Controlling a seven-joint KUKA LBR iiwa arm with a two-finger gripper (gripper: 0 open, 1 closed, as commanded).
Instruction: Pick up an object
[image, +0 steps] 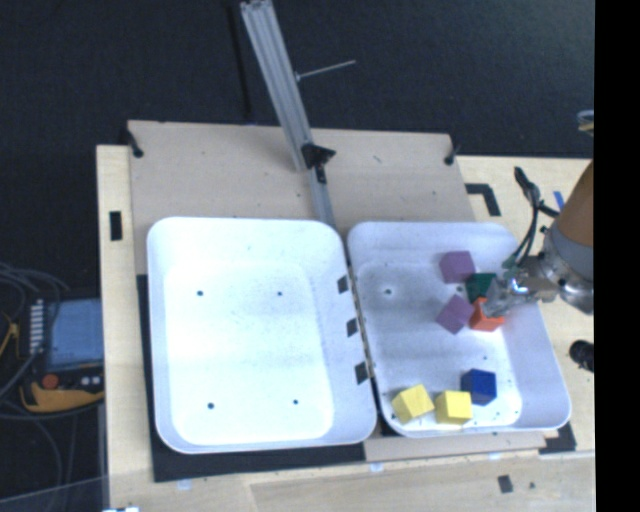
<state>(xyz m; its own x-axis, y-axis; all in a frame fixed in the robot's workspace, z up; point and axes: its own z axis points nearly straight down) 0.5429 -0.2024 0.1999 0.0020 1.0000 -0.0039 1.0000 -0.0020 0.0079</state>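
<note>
Finger state we cannot determine: the gripper sits over the orange block. We note a green block at its 11 o'clock, touching.

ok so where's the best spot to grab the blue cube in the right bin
Take the small blue cube across two opposite flat side faces, coming straight down from above. It sits low in the right white bin; its upper and left sides look free, while a yellow cube lies close at its lower left, so probably avoid closing along that diagonal.

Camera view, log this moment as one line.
gripper: low in right bin | at: orange block, green block | grasp: unclear
</note>
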